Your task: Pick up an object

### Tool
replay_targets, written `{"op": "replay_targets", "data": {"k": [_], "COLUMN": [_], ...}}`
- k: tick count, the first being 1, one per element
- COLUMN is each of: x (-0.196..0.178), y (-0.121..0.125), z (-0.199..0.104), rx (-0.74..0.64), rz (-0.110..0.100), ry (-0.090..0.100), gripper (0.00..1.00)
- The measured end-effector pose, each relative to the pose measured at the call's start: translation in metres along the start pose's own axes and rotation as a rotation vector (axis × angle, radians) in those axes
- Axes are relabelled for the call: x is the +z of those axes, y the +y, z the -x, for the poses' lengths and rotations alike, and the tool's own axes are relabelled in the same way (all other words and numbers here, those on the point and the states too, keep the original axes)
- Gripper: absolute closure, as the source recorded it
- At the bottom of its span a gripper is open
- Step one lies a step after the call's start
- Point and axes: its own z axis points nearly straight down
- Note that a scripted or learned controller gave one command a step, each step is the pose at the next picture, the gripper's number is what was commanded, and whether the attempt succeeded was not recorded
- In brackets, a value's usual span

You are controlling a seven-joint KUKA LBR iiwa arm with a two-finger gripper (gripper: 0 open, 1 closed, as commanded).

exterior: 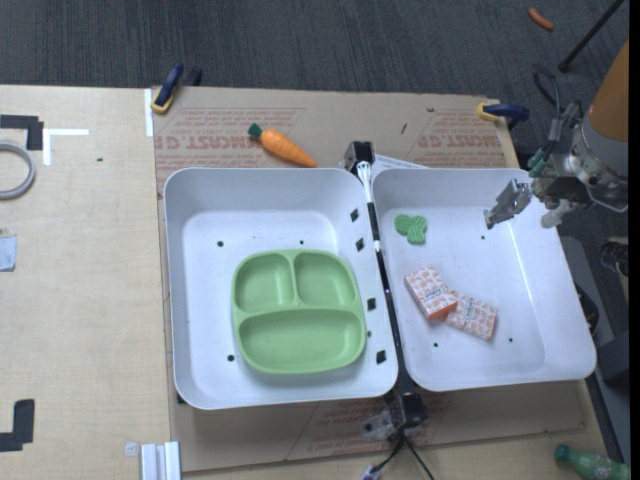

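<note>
The right bin (pixel 540 358) holds a small green leafy toy (pixel 410 228) near its back left. Two orange-and-white boxes lie side by side near its middle, one (pixel 431 294) to the left and one (pixel 472 317) to the right. My gripper (pixel 527 210) hovers over the bin's back right part, to the right of the green toy and apart from it. Its fingers (pixel 503 207) are open with nothing between them. In the left bin (pixel 190 268) a green divided plate (pixel 298 311) lies flat.
A toy carrot (pixel 283 145) lies on the cardboard behind the left bin. Blue-and-yellow clamps (pixel 167 88) (pixel 503 112) hold the cardboard's back corners. A black clip (pixel 359 154) sits where the bins meet at the back. A green bottle (pixel 590 460) lies at bottom right.
</note>
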Motion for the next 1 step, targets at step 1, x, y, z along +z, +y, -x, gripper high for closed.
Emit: {"op": "replay_targets", "data": {"k": [1], "x": [0.1214], "y": [-0.0533], "z": [-0.0375], "rx": [-0.041], "rz": [0.0], "ry": [0.001], "gripper": [0.0]}}
